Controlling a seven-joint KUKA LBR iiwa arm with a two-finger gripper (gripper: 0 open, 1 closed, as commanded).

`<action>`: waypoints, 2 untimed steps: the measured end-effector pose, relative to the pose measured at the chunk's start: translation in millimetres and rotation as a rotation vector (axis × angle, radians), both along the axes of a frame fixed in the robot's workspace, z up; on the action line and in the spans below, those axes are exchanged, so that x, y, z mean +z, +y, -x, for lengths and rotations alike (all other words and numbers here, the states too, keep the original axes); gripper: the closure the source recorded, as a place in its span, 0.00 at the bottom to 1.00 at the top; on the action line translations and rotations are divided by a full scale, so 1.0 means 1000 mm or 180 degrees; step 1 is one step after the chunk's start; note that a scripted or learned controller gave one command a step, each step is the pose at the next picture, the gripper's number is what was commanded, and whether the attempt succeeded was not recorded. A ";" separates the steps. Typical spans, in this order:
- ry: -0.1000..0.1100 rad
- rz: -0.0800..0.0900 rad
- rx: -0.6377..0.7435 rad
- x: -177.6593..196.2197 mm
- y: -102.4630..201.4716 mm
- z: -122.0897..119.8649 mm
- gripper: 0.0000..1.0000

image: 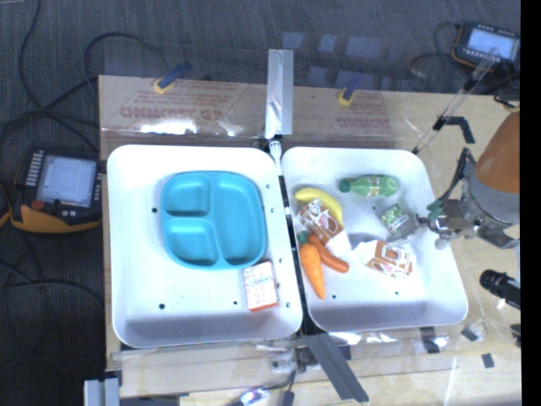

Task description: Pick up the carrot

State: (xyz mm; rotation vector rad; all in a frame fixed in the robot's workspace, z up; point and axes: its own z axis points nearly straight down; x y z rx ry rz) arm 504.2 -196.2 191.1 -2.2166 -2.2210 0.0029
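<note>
Right now your gripper (435, 220) sits at the right rim of the right bin (439, 307), and you cannot tell from this view how it is set. Nothing shows between its tips. The carrot (314, 271) lies well apart from it, across the bin toward the centre divider, down and to the left of the gripper in the camera view. It lies at a slant, its green stub uppermost and its thin end pointing toward the bin's near edge. A second, shorter orange piece (332, 261) touches it on the gripper side. Between carrot and gripper you have a red and white packet (390, 260). Just beside the gripper rests a small green packet (393, 217). Farther up lie a green bottle (369, 185) and a banana (319, 200). A blue tray (212, 218) occupies the left bin (131, 252).
</note>
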 end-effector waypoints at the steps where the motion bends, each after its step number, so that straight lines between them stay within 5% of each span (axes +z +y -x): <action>1: -0.0044 0.0014 0.0159 -0.069 -0.002 -0.023 0.00; 2: -0.0001 0.0005 -0.0110 0.017 0.082 -0.003 0.00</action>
